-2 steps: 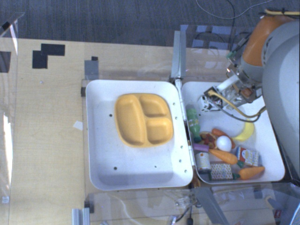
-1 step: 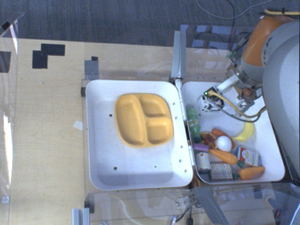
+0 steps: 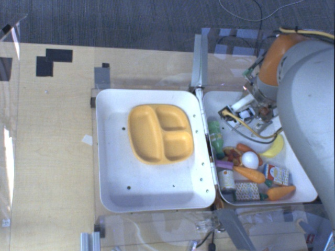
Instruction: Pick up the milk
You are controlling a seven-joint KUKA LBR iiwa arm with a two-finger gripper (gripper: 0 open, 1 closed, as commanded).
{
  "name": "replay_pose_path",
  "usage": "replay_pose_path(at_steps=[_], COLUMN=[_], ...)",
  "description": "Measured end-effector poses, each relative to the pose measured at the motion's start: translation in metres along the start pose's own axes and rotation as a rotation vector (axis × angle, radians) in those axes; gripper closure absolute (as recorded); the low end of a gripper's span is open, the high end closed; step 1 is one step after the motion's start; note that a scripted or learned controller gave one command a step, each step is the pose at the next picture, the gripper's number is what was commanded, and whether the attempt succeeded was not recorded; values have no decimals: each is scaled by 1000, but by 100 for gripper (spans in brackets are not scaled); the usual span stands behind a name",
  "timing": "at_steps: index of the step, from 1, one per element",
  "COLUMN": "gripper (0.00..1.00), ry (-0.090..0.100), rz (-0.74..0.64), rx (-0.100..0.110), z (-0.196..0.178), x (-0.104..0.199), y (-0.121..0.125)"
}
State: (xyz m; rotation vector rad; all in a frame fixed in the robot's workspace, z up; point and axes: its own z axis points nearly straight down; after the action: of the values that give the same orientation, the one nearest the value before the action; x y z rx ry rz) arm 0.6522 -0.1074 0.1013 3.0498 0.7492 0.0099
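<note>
I'm holding the gripper (image 3: pixel 255 113) over the far end of the right bin (image 3: pixel 220 101) (open or closed, I can't tell) while the milk (image 3: pixel 276 175) is lying nearer, slightly right.

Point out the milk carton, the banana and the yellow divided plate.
milk carton (image 3: pixel 276 175), camera view, middle of its printed face.
banana (image 3: pixel 273 149), camera view, middle of its curve.
yellow divided plate (image 3: pixel 148 135), camera view, bare floor of its large compartment.
</note>
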Motion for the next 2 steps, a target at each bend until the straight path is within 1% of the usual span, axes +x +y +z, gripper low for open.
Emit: replay_pose_path(at_steps=[1,2], gripper=[0,100], ry=[-1,2], rz=[0,-8], rx=[1,-1], z=[1,-11], x=[0,2], y=[0,-1])
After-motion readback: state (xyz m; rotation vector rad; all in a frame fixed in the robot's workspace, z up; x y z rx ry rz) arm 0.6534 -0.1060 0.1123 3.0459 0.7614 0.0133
